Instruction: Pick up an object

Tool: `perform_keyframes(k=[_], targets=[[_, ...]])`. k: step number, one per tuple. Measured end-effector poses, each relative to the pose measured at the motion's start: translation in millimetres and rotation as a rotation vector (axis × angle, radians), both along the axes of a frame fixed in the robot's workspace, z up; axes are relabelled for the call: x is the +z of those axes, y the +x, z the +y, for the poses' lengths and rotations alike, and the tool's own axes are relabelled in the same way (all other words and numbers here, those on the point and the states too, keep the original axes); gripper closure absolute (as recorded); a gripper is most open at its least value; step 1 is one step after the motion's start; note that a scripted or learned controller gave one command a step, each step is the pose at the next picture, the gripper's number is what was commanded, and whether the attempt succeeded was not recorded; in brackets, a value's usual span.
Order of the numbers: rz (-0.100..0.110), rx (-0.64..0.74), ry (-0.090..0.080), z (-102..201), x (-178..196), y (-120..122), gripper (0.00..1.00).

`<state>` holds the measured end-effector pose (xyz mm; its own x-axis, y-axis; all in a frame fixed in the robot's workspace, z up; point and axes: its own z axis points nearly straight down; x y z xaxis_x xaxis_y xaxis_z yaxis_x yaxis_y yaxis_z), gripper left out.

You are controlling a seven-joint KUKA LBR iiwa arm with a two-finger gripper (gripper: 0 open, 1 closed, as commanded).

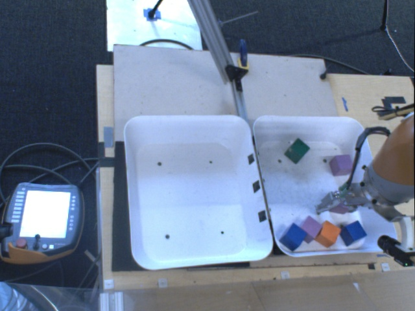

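While the grey arm with its orange band [397, 154] reaches in from the right, the metal two-finger gripper [332, 203] sits low over the right-hand shallow white plastic bin [272, 131], tips pointing left; can't tell how far apart they are, & nothing shows between them; a bit of purple sits just under/behind the tips, but whether it's gripped is unclear. Objs all lie in that bin: dark green cube [297, 151] near the back, apart from the rest; pale purple cube [340, 165] by the right wall, just above the gripper; along the front wall a row, close together: blue cube [293, 236], small lilac cube [312, 226], orange cube [328, 233], second blue cube [353, 232]. The left-hand shallow white bin [188, 125] sits just beside, walls touching; a grey teach pendant w/ lit screen [40, 222] lies on the floor at far left.
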<state>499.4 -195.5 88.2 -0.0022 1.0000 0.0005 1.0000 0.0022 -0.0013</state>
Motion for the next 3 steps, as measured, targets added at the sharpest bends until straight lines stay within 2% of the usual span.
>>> perform_keyframes(k=[1,2,3], targets=[[-0.005,0.002,-0.001,-0.1,12.6,1.2,1.00],[-0.009,0.003,-0.003,0.1,76.6,2.0,1.00],[-0.008,0.004,-0.002,6.6,123.1,0.7,1.00]])
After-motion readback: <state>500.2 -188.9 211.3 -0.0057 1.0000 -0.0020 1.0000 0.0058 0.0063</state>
